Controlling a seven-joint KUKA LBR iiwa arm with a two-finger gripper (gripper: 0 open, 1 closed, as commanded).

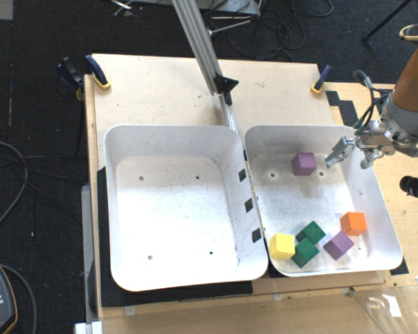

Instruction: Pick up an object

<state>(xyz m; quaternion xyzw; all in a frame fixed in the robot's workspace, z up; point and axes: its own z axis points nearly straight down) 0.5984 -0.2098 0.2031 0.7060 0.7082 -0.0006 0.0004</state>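
Note:
The right bin [376,207] holds several small blocks. A purple cube [304,163] lies alone near the bin's back. Along the front sit a yellow cube [282,245], two green blocks [308,242], a second purple block [338,245] and an orange cube [353,223]. My gripper [351,153] hangs over the bin's back right part, right of the lone purple cube and apart from it. Its fingers [336,154] stand open with nothing between them.
The left bin [118,186] lies beside the right one. A slanted metal rail [198,37] runs down to the seam between the bins. Clamps [97,75] sit at the board's back corners. Cables lie on the dark floor around.

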